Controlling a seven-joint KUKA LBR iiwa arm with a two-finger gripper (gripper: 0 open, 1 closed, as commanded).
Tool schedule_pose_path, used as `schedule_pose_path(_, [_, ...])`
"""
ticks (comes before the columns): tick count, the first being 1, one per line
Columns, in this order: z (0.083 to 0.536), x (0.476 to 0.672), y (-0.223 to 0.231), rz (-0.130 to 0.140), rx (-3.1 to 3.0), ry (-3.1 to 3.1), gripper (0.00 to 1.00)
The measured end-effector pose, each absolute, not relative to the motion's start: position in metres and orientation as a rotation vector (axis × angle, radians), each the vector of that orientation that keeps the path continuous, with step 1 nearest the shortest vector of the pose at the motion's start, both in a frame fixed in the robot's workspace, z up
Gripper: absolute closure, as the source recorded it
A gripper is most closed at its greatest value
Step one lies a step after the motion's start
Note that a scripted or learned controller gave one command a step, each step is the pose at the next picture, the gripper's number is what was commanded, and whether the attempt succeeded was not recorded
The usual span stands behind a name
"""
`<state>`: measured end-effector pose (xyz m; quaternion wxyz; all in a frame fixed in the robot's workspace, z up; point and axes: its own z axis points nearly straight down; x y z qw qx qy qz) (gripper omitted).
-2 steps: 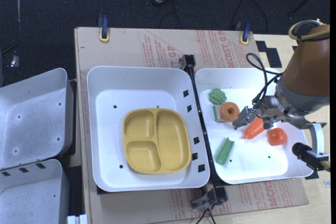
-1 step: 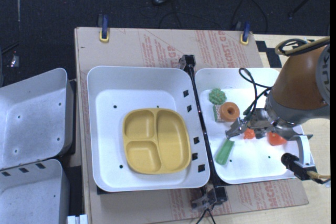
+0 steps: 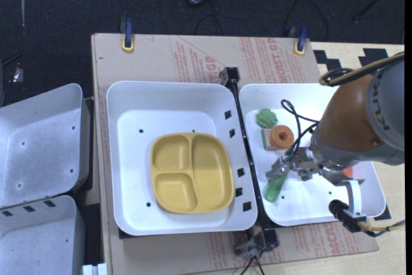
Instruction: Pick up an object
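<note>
In the right bin [image 3: 309,212], a long green cucumber-like piece [image 3: 275,189] lies near the left wall. An orange ring-shaped toy [image 3: 281,136] rests on a small block, and a green knobbly piece [image 3: 266,118] sits just behind it. My gripper [image 3: 291,168] hangs low over the bin, right above the upper end of the long green piece and just in front of the orange ring. The view does not show anything held in it. The arm's grey and orange wrist [image 3: 351,119] hides much of the bin's right half.
The left bin [image 3: 129,138] holds a yellow divided plate [image 3: 191,172]. A black divider [image 3: 243,151] runs between the bins. A small red-orange bit [image 3: 348,171] peeks out under the arm. Cables [image 3: 293,114] trail over the right bin.
</note>
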<state>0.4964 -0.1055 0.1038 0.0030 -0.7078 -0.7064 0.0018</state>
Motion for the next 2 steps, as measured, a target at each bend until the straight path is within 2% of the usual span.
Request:
schedule_pose_path(1, [0.091,0.496,-0.105,0.002,-2.221,-2.217,0.0])
schedule_pose_path(2, [0.102,0.496,-0.105,0.0,-2.224,-2.217,1.0])
